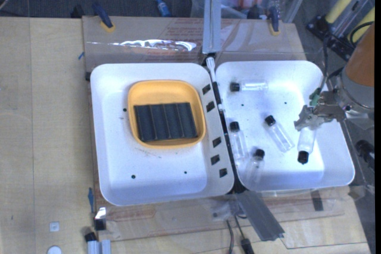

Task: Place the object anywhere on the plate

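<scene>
- Arm [363,77] reaches in from the right, wrist low over the right bin [339,172].
- Gripper [311,118]: finger spacing cannot be told.
- Vial [305,146] lies just below the gripper, black cap downward.
- Plate [143,95], in the left bin [113,181], lies well left.

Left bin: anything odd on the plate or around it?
The yellow plate already carries a dark ribbed block, set slightly askew. No vial lies on it; the clear vials, such as the black-capped one, all lie in the right bin.
</scene>
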{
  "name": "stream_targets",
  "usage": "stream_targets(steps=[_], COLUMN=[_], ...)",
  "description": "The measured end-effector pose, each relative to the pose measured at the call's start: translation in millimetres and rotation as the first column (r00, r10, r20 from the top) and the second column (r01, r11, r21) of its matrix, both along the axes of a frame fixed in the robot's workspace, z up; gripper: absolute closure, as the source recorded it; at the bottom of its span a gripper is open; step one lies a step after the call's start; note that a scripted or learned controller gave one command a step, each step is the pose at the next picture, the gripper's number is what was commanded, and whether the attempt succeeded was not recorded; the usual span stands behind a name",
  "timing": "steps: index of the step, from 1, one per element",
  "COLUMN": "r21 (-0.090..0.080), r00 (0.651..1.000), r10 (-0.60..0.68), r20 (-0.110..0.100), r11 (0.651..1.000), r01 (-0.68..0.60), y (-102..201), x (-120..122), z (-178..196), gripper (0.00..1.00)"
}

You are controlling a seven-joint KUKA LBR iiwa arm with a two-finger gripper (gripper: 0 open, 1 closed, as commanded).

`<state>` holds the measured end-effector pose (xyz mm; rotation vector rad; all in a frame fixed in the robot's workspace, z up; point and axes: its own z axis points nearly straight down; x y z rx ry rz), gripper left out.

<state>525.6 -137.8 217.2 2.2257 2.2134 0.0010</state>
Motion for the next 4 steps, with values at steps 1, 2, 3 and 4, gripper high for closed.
stream_targets(steps=[1,2,3,4], r21=[0.002,-0.001,-0.002,-0.004], r00=[0.973,0.898,0.852,0.685], r10=[0.229,0.439,0.523,0.728], r20=[-0.003,0.002,0.001,0.002], r11=[0.973,0.898,0.852,0.685], r01=[-0.229,-0.439,-0.523,-0.728], y=[11.6,30.8,31.3,44.1], x=[14.1,33.5,61.5,91.0], z=[-10.6,2.1,9.2,24.3], gripper=[1.0,1.0,1.0,1.0])
